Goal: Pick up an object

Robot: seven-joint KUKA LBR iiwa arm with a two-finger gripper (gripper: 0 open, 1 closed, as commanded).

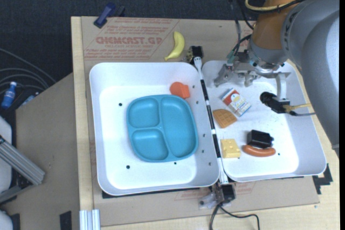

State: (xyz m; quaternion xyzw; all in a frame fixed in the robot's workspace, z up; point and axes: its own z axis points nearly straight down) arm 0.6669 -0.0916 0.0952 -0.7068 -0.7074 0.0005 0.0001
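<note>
Fingers [218, 81] spread, with nothing showing between them: the grey arm's gripper [233, 81] hangs over the 11 o'clock corner of the right bin [302, 143], and the pick does not look begun. No object has left the floor of either bin.

Nearest is a red-and-white carton [235, 100], lying flat at 6 o'clock from the gripper and just short of the fingertips; whether they touch it cannot be told from this slant. At 7 o'clock from the carton rests a brown cracker [223, 117], and at 6 o'clock from that a yellow cheese block [230, 148], against the bin's near-left wall. At 3 o'clock from the cheese, a small black block [260, 138] sits touching a sausage [259, 151], which lies just below it.

Across the divider, the left bin [108, 94] holds a blue divided plate [161, 127] at its centre, with an orange lump [180, 90] at 1 o'clock from the plate. A banana [175, 46] lies outside both bins on the bench [129, 40], at 12 o'clock from the divider.

By this view, the whole task remains: settling on a target, most likely the carton as it lies closest, then lowering, closing on it and lifting it clear.
</note>
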